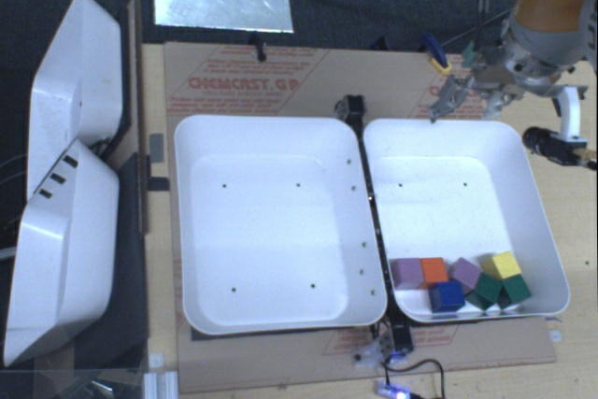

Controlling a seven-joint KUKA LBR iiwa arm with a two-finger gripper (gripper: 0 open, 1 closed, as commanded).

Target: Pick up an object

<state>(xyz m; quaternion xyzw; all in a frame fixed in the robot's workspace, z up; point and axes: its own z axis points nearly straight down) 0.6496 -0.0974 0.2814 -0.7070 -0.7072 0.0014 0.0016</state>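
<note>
The left bin point(271, 220) lies down and to the left of the claw point(464, 100). The claw hangs over the far rim of the right bin point(467, 192), touching nothing I can make out. Whether it is spread or closed, I cannot tell; it is small and blurred. The blocks point(460, 281) are well below it, huddled against the near wall: purple, orange, blue, green, yellow.
</note>
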